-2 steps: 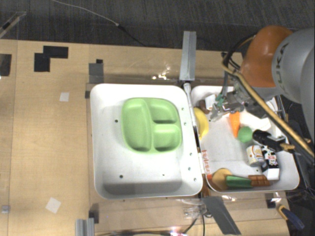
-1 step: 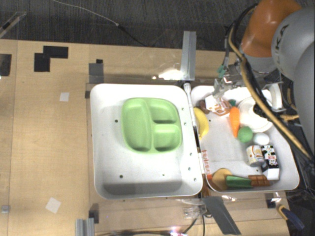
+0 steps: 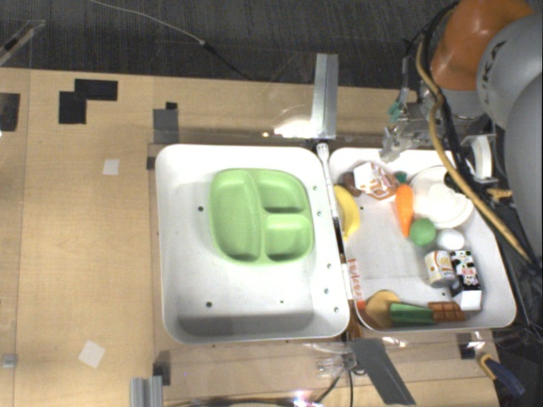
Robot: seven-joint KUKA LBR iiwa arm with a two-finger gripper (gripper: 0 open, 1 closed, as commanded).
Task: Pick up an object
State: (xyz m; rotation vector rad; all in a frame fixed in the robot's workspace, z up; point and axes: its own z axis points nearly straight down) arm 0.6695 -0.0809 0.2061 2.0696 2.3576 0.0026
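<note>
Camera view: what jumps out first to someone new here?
The green divided tray, alone in the left bin, grabs the eye first. Next, the clutter in the right bin: a banana along its left wall and a carrot near the middle. The arm's orange band looms at the upper right.

two white bins (image 3: pixel 170 227); one green tray (image 3: pixel 259 214); one banana (image 3: pixel 346 210); one carrot (image 3: pixel 405 208)

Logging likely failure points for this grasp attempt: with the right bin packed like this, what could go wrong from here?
The carrot lies tight against the white bowl and a green ball, so a descent may nudge neighbours rather than grip one. The banana hugs the right bin wall, leaving little finger room. The gripper sits over the bin's far rim and may clip it.
</note>
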